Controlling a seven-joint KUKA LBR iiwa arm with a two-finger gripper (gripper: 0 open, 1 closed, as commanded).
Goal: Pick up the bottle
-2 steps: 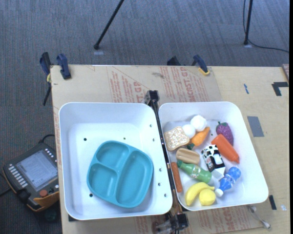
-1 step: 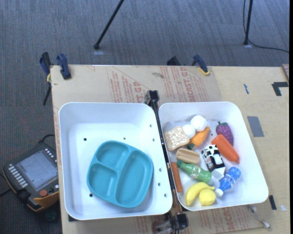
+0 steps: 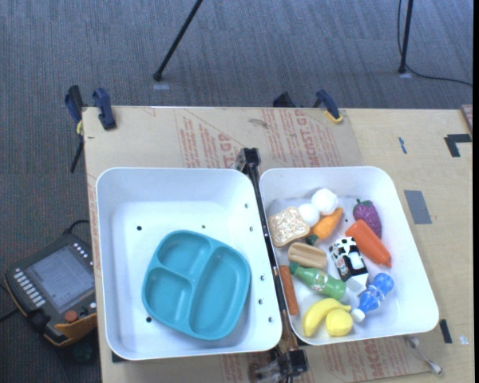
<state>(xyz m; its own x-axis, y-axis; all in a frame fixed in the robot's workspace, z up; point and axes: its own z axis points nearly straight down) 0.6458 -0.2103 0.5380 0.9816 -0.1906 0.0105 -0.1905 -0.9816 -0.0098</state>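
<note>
— Where do we stand on the pick?

— At the very start, we judge. The small green plastic bottle (image 3: 320, 280) lies untouched on its side in the right-hand shallow white bin (image 3: 411, 290), toward that bin's near edge and closer to its left wall. As for the pincer, we cannot tell its state at all.

— What does our next move call for?

— An approach from above into a crowded spot. The bottle rests just beside a tan bun-shaped toy (image 3: 306, 254) on its far side and a yellow plastic banana (image 3: 322, 314) on its near side, with a thin orange-red stick (image 3: 288, 289) along the left wall. We would want the fingers set across its narrow body.

— And the bottle itself?

— Green, glossy, slim, tilted diagonally, its pale cap end pointing toward the near right corner. The left bin (image 3: 116, 214) carries a teal divided tray (image 3: 196, 284).
</note>
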